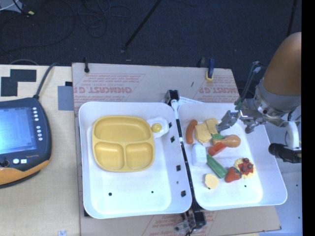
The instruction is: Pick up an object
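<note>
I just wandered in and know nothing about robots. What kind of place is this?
Probably a robotics lab test bench. A grey and orange arm reaches over two white bins, one holding toy food such as a strawberry, and a handheld control screen lies beside them.

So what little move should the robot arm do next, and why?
Probably lower the pincer a little toward the yellow food pieces in the right bin. It hovers over that pile of toy food and grips nothing yet.
</note>
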`<state>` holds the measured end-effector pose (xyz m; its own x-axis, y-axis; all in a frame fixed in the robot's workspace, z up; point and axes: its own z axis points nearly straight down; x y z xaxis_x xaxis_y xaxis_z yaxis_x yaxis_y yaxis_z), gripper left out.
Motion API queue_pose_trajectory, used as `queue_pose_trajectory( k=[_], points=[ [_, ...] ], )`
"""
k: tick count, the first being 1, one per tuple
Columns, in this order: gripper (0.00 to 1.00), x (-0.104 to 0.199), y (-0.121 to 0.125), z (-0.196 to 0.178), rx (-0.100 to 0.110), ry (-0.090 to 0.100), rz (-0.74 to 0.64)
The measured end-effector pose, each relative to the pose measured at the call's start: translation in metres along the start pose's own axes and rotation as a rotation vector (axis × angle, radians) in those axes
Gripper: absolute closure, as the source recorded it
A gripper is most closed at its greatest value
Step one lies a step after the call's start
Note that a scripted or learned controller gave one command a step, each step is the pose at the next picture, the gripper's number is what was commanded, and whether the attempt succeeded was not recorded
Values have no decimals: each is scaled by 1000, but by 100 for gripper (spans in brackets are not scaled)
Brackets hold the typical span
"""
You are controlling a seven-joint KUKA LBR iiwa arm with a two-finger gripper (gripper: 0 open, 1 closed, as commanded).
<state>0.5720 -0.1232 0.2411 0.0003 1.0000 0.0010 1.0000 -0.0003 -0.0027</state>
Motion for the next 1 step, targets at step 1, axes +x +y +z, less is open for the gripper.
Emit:
queue_pose_trajectory(
  k=[1],
  points=[
    [0,29,-22,133,-7,2,-3]
  ],
)
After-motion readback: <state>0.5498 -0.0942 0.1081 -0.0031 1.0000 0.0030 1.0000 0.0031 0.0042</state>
